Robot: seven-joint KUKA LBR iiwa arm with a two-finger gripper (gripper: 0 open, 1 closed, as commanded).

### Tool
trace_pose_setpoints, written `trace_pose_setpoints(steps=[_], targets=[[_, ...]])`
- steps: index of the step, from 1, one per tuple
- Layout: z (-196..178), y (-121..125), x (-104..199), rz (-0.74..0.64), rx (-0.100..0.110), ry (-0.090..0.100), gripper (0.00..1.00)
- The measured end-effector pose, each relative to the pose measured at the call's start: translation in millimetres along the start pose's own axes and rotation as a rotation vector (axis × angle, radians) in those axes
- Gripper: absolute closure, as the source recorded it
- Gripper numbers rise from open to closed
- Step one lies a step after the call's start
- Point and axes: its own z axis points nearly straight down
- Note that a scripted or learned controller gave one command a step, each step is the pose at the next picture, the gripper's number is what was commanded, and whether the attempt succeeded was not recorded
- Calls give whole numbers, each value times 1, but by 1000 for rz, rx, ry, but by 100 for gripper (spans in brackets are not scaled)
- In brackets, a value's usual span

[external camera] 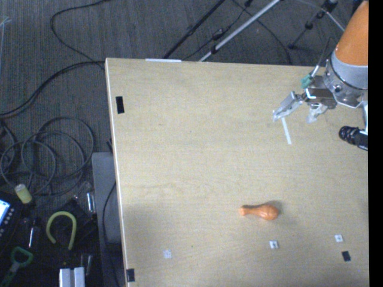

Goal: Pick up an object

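An orange, pear-shaped object [261, 211] lies on its side on the tan bench top [197, 148], in the lower middle right. My gripper [297, 115] hangs at the upper right, well above and to the right of the object and apart from it. Its two fingers are spread open with nothing between them. A thin white stick [287, 133] shows just below the left fingertip.
Small white and black markers [273, 244] dot the board's lower right, and black tabs [119, 104] sit along its left edge. Cables and tools [54, 160] lie on the floor left of the bench. Tripod legs [251, 17] cross the floor behind it.
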Motion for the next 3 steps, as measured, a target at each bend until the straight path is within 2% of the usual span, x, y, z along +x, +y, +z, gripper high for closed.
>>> trace_pose_setpoints(steps=[1, 2, 3], targets=[[31, 39, -7, -75, -1, -4, 0], [119, 61, -15, -116, 0, -4, 0], [155, 61, -49, -274, -1, -4, 0]])
